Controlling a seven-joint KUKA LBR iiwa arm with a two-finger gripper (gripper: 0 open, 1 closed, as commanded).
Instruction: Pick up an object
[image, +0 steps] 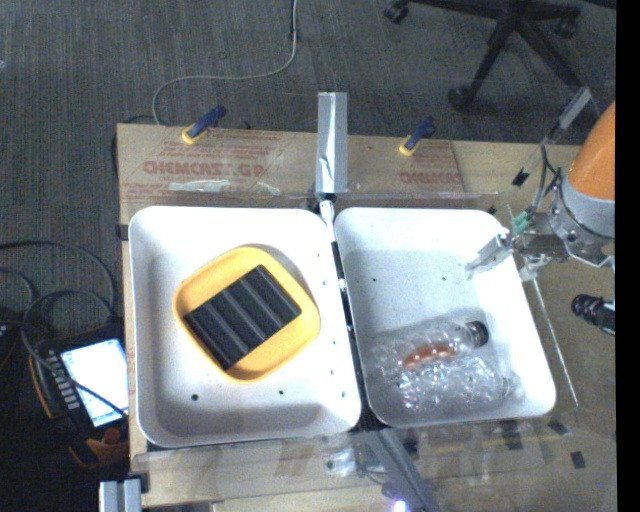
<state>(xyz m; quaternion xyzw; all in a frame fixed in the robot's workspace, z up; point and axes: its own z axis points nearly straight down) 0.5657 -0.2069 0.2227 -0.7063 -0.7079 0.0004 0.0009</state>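
tool (487, 257) above clear bottle (438, 366), right bin (400, 240)

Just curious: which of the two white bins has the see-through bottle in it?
The right bin; the clear plastic bottle lies there, on its side.

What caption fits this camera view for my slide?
Gripper poised over right bin above a clear plastic bottle; yellow tray fills the left bin.

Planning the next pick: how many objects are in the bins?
2: a yellow tray with a black ribbed insert in the left bin; a clear plastic bottle in the right bin.
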